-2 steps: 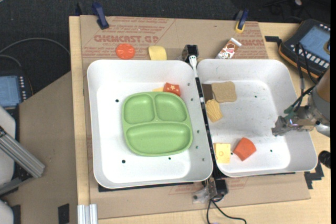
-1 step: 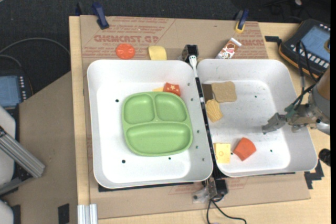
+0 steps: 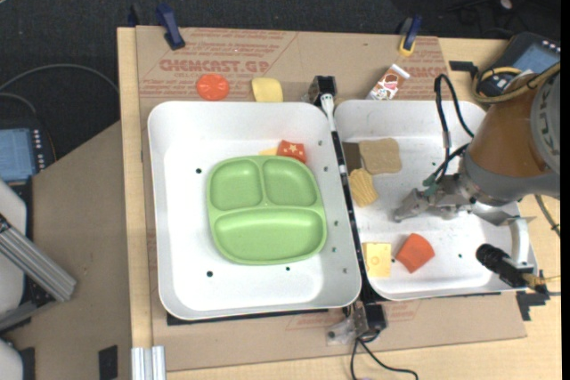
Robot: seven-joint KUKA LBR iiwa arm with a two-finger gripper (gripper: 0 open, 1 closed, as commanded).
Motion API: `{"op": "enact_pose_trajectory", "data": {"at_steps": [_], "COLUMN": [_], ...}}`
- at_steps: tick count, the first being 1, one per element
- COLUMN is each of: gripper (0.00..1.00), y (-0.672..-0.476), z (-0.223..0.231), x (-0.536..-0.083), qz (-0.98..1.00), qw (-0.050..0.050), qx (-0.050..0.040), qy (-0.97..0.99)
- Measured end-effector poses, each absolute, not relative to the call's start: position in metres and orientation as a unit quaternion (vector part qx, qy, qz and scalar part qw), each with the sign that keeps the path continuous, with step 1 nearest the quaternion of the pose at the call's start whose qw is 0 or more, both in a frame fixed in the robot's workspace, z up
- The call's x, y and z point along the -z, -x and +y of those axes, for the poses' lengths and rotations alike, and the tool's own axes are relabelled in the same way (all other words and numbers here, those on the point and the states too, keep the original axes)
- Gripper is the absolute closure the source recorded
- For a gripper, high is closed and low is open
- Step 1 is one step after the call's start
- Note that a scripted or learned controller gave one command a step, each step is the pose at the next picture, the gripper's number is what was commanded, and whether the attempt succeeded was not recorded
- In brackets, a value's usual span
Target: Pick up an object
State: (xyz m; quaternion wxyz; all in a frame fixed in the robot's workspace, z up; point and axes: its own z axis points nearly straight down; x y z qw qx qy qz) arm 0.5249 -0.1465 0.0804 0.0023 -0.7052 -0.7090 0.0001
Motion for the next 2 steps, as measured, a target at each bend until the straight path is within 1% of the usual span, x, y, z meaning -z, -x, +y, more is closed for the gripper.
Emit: {"op": "enact_pose_trajectory", "data": {"at_steps": [1,2], "gripper": [0.00,0.00], "y": [-0.559,-0.656], "z": [-0.100,-0.119], "x": [-0.085,-0.086], "qz": [-0.709,-0.708], "qw": [-0.002,-0.004], "qx": [0.0011,0.0023], "qy": [0.705,0.706]}}
